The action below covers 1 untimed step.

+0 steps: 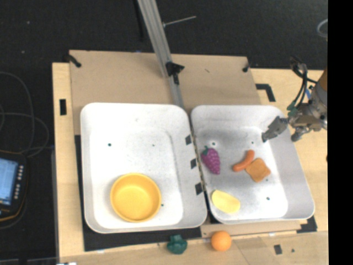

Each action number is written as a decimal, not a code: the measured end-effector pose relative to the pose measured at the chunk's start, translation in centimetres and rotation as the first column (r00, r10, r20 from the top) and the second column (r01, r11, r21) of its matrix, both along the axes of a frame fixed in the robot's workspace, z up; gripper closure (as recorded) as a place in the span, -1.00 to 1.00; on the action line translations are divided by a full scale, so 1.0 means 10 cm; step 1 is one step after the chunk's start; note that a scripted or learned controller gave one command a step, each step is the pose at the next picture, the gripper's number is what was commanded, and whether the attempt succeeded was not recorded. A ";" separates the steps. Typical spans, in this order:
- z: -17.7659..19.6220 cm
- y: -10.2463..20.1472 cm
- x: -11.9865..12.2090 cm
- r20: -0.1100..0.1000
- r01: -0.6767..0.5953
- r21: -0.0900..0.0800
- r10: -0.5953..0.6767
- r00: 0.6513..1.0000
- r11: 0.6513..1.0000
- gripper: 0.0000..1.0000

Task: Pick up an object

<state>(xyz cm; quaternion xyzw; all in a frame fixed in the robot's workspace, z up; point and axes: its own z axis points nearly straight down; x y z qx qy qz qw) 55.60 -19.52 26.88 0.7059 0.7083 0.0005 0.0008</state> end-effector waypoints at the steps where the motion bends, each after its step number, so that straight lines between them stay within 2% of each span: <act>1: 0.00 0.00 0.00 0.000 0.000 0.000 0.000 1.000 1.000 -1.00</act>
